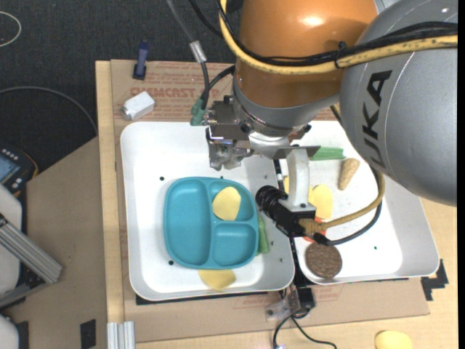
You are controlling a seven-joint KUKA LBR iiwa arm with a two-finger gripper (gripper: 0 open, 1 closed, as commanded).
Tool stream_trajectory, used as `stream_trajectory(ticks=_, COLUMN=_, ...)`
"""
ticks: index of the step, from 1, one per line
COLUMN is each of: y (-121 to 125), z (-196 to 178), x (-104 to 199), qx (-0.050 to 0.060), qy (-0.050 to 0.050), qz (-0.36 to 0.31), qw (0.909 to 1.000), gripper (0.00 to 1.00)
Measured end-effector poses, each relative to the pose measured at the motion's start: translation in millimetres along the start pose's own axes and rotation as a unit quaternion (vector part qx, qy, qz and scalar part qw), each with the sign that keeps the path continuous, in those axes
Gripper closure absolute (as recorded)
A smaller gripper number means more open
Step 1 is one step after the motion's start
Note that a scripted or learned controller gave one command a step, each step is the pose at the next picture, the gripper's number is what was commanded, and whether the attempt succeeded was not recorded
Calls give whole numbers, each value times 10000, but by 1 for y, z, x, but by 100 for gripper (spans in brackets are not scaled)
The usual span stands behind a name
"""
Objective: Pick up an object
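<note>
Camera view shows the end effector (pixel 227 153), its grip state impossible to tell, hovering above the blue tray (pixel 207 224) at centre frame, apparently approaching; next, descend onto the yellow piece (pixel 227 203).

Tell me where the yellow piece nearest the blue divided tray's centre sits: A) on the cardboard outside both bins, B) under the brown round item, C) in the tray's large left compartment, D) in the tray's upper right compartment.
D: the yellow piece lies inside the upper right compartment of the blue divided tray, which rests in the left white bin.
</note>
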State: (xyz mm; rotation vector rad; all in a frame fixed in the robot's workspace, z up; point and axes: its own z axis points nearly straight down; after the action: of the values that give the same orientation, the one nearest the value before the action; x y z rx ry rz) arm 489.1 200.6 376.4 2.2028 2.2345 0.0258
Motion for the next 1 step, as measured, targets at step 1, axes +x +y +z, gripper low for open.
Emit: stream_trajectory(ticks=1, y=-11, z=22, x=26, qx=100, qy=-48, qz=49, qw=9999, gripper=100)
